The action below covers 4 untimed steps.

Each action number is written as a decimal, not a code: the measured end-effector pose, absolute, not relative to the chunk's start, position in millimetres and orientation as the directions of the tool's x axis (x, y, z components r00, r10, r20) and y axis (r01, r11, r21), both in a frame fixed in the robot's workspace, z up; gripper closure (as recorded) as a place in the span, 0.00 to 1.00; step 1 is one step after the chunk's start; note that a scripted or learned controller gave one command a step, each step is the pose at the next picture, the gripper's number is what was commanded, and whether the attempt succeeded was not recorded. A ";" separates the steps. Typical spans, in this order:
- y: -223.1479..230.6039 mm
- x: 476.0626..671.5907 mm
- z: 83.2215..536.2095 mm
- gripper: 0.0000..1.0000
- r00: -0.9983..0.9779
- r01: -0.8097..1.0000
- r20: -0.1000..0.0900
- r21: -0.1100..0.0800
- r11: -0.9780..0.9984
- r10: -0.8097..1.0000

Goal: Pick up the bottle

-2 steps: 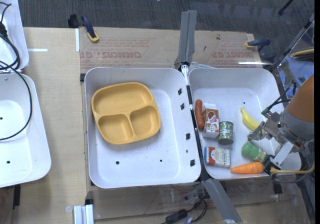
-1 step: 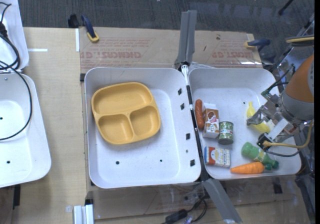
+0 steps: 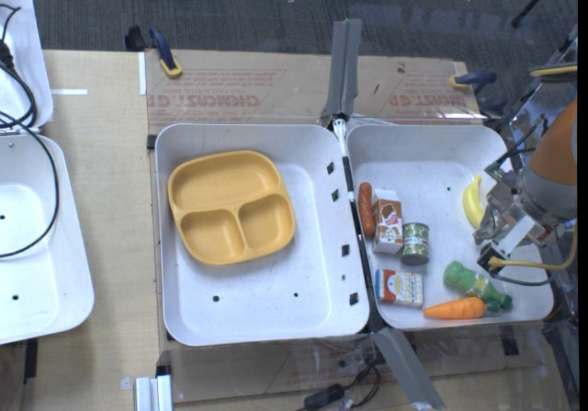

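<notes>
Two bins: you see two shallow white bins side by side on the bench, the left bin (image 3: 184, 308) and the right bin (image 3: 432, 156), meeting at a central divider.
Arm: the grey arm (image 3: 556, 170) with its orange band enters from the right edge of your view and sits over the right rim of the right bin.
Tray: a yellow three-compartment tray (image 3: 231, 207) lies in the upper left part of the left bin, slightly rotated.
Gripper: the gripper (image 3: 496, 239) points down and left, over the right side of the right bin, just above the bottle. You cannot tell whether its fingers are apart or together; nothing is visibly held between them.
Bottle: the green bottle (image 3: 470, 280) lies on its side near the lower right corner of the right bin, just above the carrot.
Carrot: an orange carrot (image 3: 453, 310) lies along the bin's front edge.
Cartons: one small carton (image 3: 388, 223) sits beside a sausage (image 3: 367, 208); a second carton (image 3: 399, 288) lies below it.
Can: a green can (image 3: 415, 243) stands just right of the upper carton.
Banana: a yellow banana (image 3: 472, 201) lies near the gripper, by the right wall.
</notes>
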<state>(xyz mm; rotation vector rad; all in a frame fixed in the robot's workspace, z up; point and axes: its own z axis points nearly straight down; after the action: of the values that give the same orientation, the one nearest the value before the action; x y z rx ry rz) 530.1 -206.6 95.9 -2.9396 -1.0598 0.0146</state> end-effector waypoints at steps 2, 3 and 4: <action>-122.0 553.4 90.7 1.00 0.517 0.856 -0.002 -0.004 -0.517 0.856; -122.2 553.4 90.7 0.00 0.517 0.856 -0.002 -0.004 -0.517 0.856; -160.7 479.6 112.2 0.00 0.591 0.806 -0.002 -0.003 -0.591 0.806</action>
<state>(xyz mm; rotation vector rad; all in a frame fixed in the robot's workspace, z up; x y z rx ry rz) 479.6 -160.7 112.2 -2.8006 -1.4192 0.0045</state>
